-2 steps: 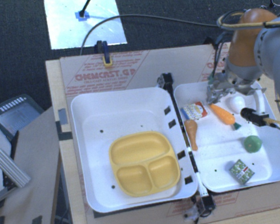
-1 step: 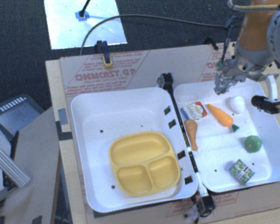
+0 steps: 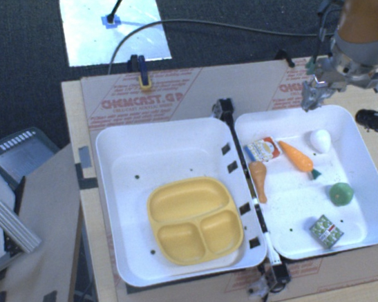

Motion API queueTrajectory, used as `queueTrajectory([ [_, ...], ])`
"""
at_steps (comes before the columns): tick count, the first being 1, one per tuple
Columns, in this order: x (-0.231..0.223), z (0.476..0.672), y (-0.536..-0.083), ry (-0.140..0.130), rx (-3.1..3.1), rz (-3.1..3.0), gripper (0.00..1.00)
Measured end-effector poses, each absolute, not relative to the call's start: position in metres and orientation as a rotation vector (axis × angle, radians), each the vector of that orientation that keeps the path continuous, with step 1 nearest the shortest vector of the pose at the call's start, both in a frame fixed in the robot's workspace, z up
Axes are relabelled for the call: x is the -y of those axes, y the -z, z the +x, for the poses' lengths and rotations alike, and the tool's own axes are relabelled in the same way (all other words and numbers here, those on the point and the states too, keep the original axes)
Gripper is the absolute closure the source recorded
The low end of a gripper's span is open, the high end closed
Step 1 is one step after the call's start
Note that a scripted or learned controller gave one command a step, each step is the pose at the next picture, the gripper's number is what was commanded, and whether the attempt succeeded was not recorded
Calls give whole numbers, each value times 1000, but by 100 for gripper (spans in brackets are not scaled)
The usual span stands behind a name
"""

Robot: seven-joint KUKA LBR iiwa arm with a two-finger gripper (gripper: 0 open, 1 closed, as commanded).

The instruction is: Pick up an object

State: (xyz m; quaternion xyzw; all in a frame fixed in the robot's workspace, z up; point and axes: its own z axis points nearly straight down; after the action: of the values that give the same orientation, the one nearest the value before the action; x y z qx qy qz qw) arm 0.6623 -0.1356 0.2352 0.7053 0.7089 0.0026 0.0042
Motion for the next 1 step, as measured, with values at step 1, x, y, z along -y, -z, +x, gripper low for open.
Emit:
queueTrajectory([
  [1,136,664,-286,-6,-2223,2211,100],
])
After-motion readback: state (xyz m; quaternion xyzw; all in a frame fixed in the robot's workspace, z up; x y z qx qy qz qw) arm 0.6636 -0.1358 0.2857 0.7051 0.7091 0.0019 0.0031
